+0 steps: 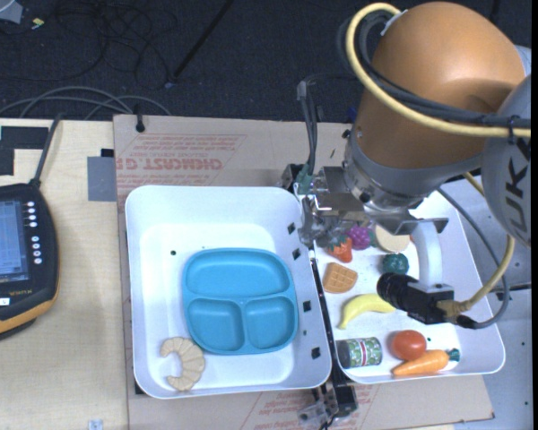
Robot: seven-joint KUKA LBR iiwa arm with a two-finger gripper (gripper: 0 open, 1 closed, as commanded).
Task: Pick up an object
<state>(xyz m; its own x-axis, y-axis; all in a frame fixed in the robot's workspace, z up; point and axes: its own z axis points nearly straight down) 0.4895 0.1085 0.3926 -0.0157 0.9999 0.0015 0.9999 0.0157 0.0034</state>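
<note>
Grey metal with a broad orange band, the arm [439, 79] is reaching in from the right and looming over the far end of the right bin [471, 285]. Under everything a printed cardboard sheet [206, 155] is lying flat, carrying both white bins side by side. The left bin [152, 240] is holding a blue divided plate [240, 299], sitting flat in the middle with its three compartments bare, and a pale croissant [184, 362] is lying just beside the plate's near left corner, close to the bin's front wall. Off to the left, a dark control tablet [13, 249] is resting on the bench, well apart from the bins. The right bin is carrying the crowd: a yellow banana [366, 309] is lying mid-bin, an orange carrot [421, 363] is stretching along the front wall, and a red tomato [407, 343] is sitting just above it. A small can [359, 352] is lying on its side at the front left. A brown waffle [339, 279] is lying near the divider, just above the banana. Purple grapes [361, 236], a teal piece [394, 263] and a small red piece [342, 249] are clustering at the far end. The gripper [323, 218] is hanging at the bin's far left corner, right by that red piece; whether it is open or closed I cannot tell, and nothing is visibly held.
</note>
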